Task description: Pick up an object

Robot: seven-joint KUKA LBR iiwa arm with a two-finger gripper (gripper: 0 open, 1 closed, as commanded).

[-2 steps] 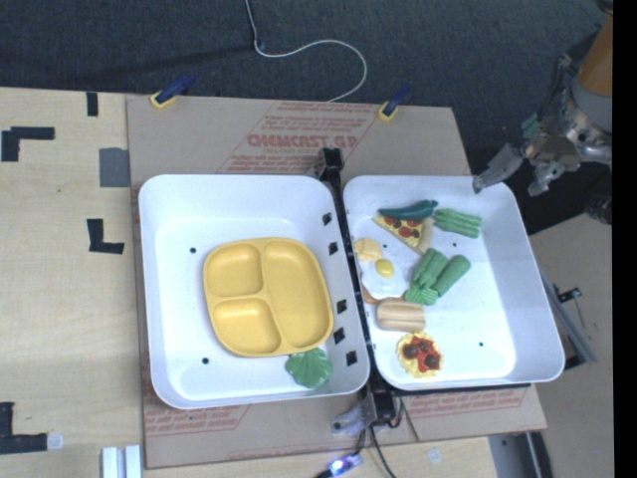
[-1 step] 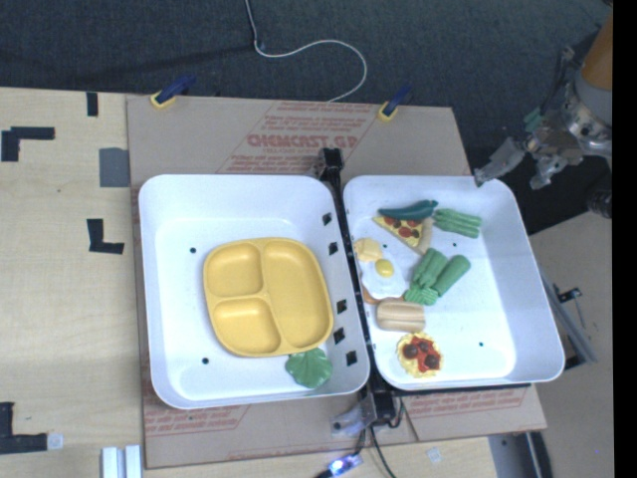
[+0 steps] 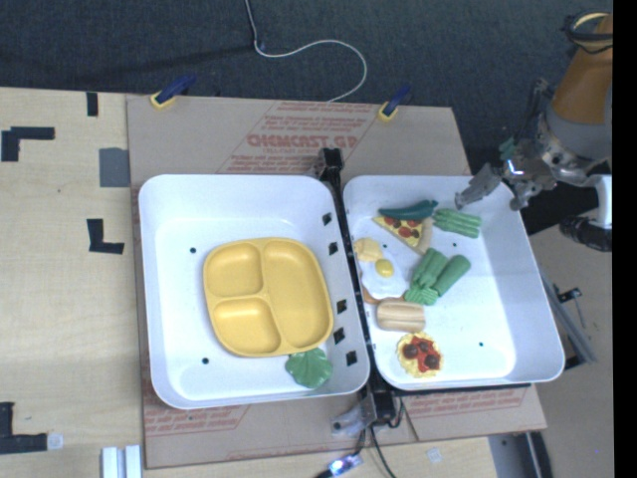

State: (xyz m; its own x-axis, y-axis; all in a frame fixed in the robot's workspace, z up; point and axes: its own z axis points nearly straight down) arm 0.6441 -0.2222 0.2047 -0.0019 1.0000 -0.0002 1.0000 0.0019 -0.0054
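My gripper (image 3: pixel 498 191) hangs over the right bin's (image 3: pixel 518 297) far right rim, open, with nothing between its fingers (image 3: pixel 476 189). Just left of it lies a green ridged piece (image 3: pixel 456 224). Further left are a dark green pepper (image 3: pixel 406 210) and a pizza slice (image 3: pixel 403 230). A green bundle (image 3: pixel 436 275) lies mid-bin, with a fried egg (image 3: pixel 384 266) and a yellow piece (image 3: pixel 368 250) at the left wall. A hot dog (image 3: pixel 400 315) and a small round pizza (image 3: pixel 420 355) sit nearer the front.
The left bin (image 3: pixel 174 267) bears a yellow divided plate (image 3: pixel 267 295) and a green leafy piece (image 3: pixel 310 367) at its front. A white cable (image 3: pixel 309 48) trails across the dark floor behind the bench. The right bin's front right corner is bare.
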